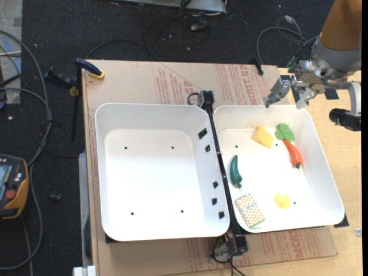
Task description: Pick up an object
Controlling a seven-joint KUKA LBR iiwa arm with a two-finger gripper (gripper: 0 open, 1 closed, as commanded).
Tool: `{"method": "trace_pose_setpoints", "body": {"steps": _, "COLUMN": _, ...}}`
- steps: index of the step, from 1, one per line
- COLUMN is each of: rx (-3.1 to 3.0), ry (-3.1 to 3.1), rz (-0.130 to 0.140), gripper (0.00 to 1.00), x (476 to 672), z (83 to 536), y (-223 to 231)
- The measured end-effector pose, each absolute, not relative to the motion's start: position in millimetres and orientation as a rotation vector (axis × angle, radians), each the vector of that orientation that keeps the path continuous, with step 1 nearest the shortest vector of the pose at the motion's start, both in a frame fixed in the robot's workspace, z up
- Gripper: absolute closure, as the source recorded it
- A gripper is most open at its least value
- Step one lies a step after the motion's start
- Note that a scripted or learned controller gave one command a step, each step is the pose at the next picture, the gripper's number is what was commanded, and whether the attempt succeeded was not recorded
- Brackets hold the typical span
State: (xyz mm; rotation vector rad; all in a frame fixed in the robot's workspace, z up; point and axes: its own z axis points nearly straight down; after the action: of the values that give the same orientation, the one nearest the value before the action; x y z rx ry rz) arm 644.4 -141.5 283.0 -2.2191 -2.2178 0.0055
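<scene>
A: Nearest the camera, low in the right-hand white bin [322,171], sits a small patterned square packet [249,210]; just right of it a little pale-yellow lump [282,200]; no text on the packet is legible from here.

B: Further up, a dark-green curved pod-shaped toy [235,171] lies close to the bin's left wall; right of it an orange carrot-shaped toy with a green leafy top [291,147]; beside that top, a yellow wedge-shaped block [264,137].

A: And at the far rim, the two-finger gripper [286,95] hangs above the bin's back edge; fingers spread apart, nothing between them; the grey arm with its orange band [345,16] rises behind.

B: My judgement: the yellow wedge is the closest target; come down straight over it, straddle its narrow sides, keep clear of the leafy top alongside.

A: Writing? Red print on the brown cardboard sheet [149,79] under both bins, reversed and too broken to read; the left-hand white bin [103,154] carries nothing legible.
</scene>
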Motion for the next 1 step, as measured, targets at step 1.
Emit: {"method": "trace_pose_setpoints", "body": {"steps": 1, "rx": -2.222, "ry": -2.222, "rz": 0.0, "gripper": 0.0, "x": 645.3, "z": 286.3, "y": -141.3}}
